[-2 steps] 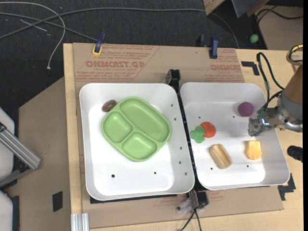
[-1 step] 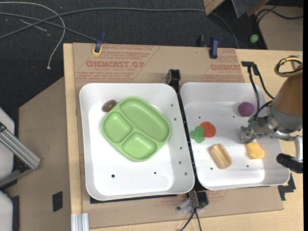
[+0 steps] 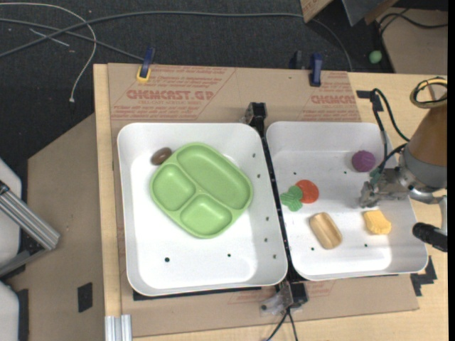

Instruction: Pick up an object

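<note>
In the right bin [image 3: 341, 261] lie a purple ball [image 3: 363, 160], a red piece [image 3: 308, 190] with a green leafy piece [image 3: 291, 199] against it, a tan bread-like roll [image 3: 325, 230] and a yellow chunk [image 3: 377, 222]. My gripper [image 3: 371, 192] hangs low over the bin's right side, between the purple ball and the yellow chunk, just above the chunk. Nothing shows between its fingers. The arm comes in from the right edge.
The left bin [image 3: 142, 254] holds a green divided plate [image 3: 202, 189] and a small brown object [image 3: 162, 156] at the plate's upper left. A black clamp [image 3: 256, 112] sits where the bins meet at the back. Cables run along the arm at the right.
</note>
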### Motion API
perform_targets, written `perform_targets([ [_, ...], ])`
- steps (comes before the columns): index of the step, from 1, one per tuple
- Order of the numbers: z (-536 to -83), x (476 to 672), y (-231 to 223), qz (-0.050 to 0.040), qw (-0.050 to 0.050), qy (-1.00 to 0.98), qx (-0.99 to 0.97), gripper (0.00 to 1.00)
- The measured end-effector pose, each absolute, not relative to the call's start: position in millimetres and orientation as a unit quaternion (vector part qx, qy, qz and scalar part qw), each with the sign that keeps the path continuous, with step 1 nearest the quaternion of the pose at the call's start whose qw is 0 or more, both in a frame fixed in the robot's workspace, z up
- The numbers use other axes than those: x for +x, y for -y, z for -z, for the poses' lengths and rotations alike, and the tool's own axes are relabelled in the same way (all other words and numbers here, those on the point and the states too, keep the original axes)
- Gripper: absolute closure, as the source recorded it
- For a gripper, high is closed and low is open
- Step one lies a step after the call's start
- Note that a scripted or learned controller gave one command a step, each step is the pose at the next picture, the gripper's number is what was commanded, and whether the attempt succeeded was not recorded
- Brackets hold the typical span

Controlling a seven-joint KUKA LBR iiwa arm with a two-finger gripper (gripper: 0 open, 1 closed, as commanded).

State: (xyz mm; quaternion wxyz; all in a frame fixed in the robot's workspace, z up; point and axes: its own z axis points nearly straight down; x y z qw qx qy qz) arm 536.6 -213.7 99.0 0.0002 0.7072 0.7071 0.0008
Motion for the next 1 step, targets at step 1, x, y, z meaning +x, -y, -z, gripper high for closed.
perform_targets([
  [1, -159.9, 538.4, 205.8, -0.0016, 0.003, -0.708, 0.706, 1.00],
])
